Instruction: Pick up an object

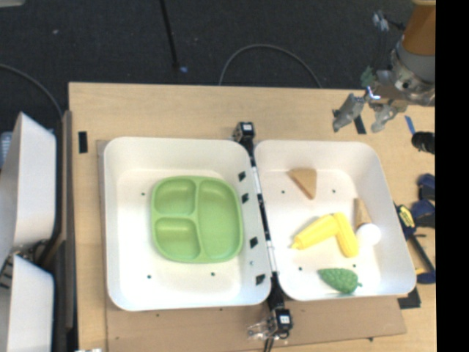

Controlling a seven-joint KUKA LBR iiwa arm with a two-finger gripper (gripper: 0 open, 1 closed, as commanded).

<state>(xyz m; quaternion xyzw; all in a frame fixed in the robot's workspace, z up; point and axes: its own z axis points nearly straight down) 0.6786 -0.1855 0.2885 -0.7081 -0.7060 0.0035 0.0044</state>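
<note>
Grey tool (364, 117) open, above bench, holding nothing.

The arm (419, 28) is cut off by the top edge.

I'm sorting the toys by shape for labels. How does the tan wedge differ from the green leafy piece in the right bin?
The tan wedge is smooth, triangular and plain brown; the green leafy piece is bumpy, oval and dark green. The wedge lies near the bin's far side, the leafy piece by its near edge. Both rest loose on the floor of the right bin, untouched.
</note>
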